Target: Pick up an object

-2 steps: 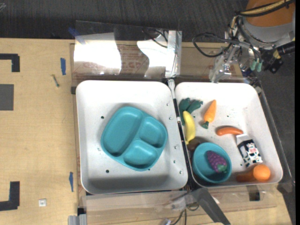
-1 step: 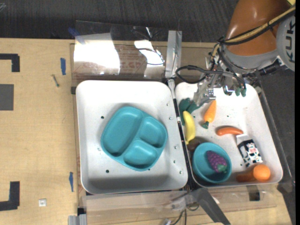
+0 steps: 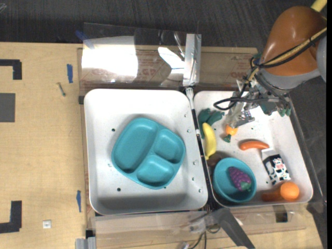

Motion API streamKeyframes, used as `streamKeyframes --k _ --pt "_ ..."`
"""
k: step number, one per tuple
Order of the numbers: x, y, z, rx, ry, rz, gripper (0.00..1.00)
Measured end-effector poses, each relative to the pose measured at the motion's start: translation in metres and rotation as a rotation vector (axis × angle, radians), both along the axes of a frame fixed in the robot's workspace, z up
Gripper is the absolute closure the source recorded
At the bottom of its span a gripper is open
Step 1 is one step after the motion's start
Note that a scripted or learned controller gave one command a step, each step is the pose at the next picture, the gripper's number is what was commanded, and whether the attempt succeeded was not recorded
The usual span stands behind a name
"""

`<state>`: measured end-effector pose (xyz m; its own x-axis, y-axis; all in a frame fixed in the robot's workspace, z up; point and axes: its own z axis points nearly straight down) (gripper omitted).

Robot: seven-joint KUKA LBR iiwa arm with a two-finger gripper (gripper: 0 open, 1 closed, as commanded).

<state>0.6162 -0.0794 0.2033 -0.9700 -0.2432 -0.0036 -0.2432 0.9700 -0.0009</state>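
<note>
Camera view: claw (image 3: 233,122), grip state unclear, amid banana (image 3: 209,139), carrot (image 3: 253,145), blue bowl (image 3: 224,183).

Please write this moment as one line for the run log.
arm: over right bin | gripper: low, by small orange piece | grasp: not confirmed | left bin: teal divided plate

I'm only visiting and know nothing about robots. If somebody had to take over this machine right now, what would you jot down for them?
End effector: low in the right bin, just above a small orange piece; grip cannot be judged from here.
Right bin also holds: yellow banana, orange carrot-like piece, blue bowl with purple grapes inside, black-and-white toy, orange ball, teal item by the divider.
Left bin: teal divided plate.
Done: nothing visibly lifted.
Left: grasp one object and raise it.
</note>
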Motion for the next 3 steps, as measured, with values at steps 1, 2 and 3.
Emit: streamKeyframes --k 1,2,3 --pt "0.053 0.038 0.041 0.003 -0.009 -0.159 1.0" --pt "0.052 0.037 0.04 0.003 -0.007 -0.16 0.0" --pt "0.048 -0.018 -0.087 0.002 0.01 -0.052 0.0"
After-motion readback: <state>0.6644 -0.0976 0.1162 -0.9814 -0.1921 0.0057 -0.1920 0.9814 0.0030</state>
